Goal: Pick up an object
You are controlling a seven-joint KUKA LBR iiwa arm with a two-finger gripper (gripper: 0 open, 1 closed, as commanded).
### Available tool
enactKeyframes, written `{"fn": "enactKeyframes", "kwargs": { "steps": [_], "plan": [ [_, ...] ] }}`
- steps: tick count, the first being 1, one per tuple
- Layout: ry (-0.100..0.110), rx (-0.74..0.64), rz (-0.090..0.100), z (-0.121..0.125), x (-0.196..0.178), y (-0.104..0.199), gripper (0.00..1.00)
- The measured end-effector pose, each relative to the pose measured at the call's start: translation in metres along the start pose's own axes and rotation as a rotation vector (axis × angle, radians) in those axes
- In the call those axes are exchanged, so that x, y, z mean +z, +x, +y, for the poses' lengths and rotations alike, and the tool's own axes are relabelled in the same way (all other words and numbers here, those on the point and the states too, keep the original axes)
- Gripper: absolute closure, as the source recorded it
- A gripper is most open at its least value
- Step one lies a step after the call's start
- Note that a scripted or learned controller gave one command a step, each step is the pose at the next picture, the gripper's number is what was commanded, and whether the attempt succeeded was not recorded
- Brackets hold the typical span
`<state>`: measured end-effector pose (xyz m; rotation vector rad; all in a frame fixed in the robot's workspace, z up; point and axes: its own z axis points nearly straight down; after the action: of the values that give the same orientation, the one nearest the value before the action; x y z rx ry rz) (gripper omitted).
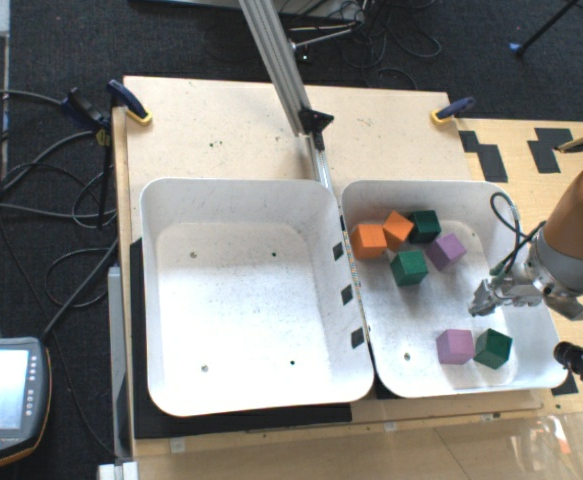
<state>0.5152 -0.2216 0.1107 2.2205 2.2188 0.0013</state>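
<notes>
The right bin (411,383) holds several small blocks. Two orange blocks (370,238) (398,228) sit near its far left, with a dark green block (425,224) and a purple block (446,249) beside them and a green block (408,266) just in front. Near the front right lie a purple block (455,346) and a green block (493,348) side by side. My gripper (485,302) hangs at the bin's right side, above and a little right of that front pair. Nothing shows between its fingertips.
The left bin (161,268) stands beside the right one on a tan board. A metal rail (276,48) slants down to the bins' shared wall. Clamps sit at the board's far corners. Cables and a teach pendant (6,398) lie at left.
</notes>
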Motion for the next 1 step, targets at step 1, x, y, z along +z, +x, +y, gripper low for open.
{"fn": "enactKeyframes", "kwargs": {
  "steps": [1],
  "plan": [
    [-0.004, -0.004, -0.001, 0.0005, -0.0452, 0.0065, 1.00]
  ]
}}
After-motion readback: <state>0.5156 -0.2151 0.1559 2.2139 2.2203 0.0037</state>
